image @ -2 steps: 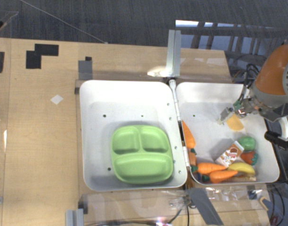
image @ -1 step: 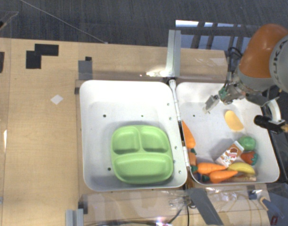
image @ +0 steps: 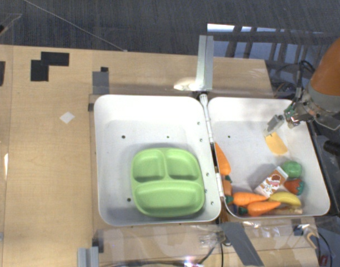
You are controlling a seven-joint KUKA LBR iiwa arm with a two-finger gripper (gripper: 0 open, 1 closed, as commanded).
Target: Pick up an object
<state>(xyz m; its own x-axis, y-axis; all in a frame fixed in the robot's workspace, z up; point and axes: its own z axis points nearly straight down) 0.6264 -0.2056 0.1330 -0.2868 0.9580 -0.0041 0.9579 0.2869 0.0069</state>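
My gripper (image: 282,121) hangs over the upper right part of the right bin (image: 242,121), under the orange band of the arm (image: 331,74). Just below it a pale yellow-orange piece (image: 276,144) lies on or slightly above the bin floor; I cannot tell whether they touch. A heap of toy food fills the bin's lower right corner: a white and red carton (image: 271,183), a banana (image: 286,198), a green item (image: 292,168) and two carrots (image: 249,198) (image: 265,207). Another carrot (image: 223,163) leans on the left wall.
The left bin (image: 120,121) holds a green divided plate (image: 167,182) toward its front. A metal post (image: 205,60) stands behind the seam between the bins. Cables and a frame (image: 281,65) crowd the area behind the right bin.
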